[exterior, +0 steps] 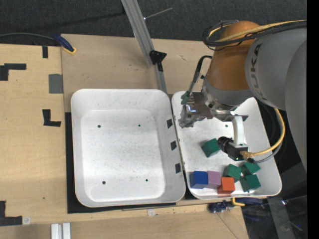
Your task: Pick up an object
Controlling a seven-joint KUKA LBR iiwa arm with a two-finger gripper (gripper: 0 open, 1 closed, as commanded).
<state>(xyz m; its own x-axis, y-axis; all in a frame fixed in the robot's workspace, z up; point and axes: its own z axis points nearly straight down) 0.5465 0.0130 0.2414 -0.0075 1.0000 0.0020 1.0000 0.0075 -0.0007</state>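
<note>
Hovering over the upper left part of the right bin (185, 148), my pincer (190, 114) hangs just inside the rim that meets the left bin (79, 133); how it is set I cannot tell from this angle, and I see no block in it. My grey arm (279, 63) with its orange band (230, 59) comes in from the right above that bin.

Nearest to me is a single green block (210, 147), lying apart from the others near the middle of the right bin, turned so that its edges run at a slant to the bin walls. It looks close to a cube, so I cannot give it a long axis.

Further toward the near wall sits a row of three touching blocks: one blue (199, 179), one pale purple (214, 178), one orange (227, 184). Just to their right is a cluster of green blocks (244, 176), three as far as I can count, tilted at various angles and partly overlapping. That makes four green, one blue, one purple and one orange.

A yellow cable (275, 138) loops past the bin's right side. Both bins rest on the desk (30, 148), and a metal strut (138, 24) crosses it above the left bin.
</note>
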